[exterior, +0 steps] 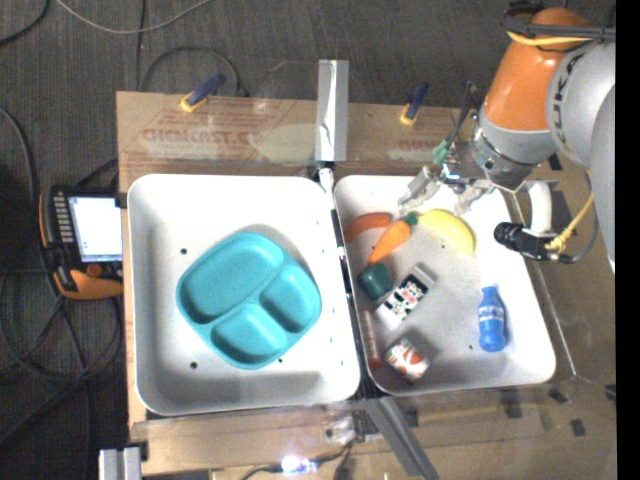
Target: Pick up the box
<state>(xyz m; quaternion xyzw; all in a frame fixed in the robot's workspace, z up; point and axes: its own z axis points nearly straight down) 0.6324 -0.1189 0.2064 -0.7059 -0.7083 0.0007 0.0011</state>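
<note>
Left bin (150, 268): holds one teal divided tray (250, 298) with three compartments, lying flat and slightly rotated, near the bin's middle.

Right bin (530, 358): several small items. Along its left wall, an orange carrot (391, 239) lies at a slant, with a dark green piece (374, 281) just below its lower end. A partly hidden orange-red item (362, 225) sits behind the carrot, against the bin's upper left. The box (404, 296) is small and white with black and red printing, lying flat and turned diagonally, near the bin's middle, just right of the green piece; nothing is gripping it. Below it, toward the near edge, rests a red and white can (407, 359) on its side. A yellow rounded item (447, 230) lies at the top of the bin, touching or just beside the carrot's leafy end. A blue bottle (490, 318) lies toward the right side, well apart from the box.

Gripper (443, 186): hangs over the upper edge of the right bin, above the yellow item. Fingers (420, 190) are spread apart, with nothing seen between them. Well clear of the box.
</note>
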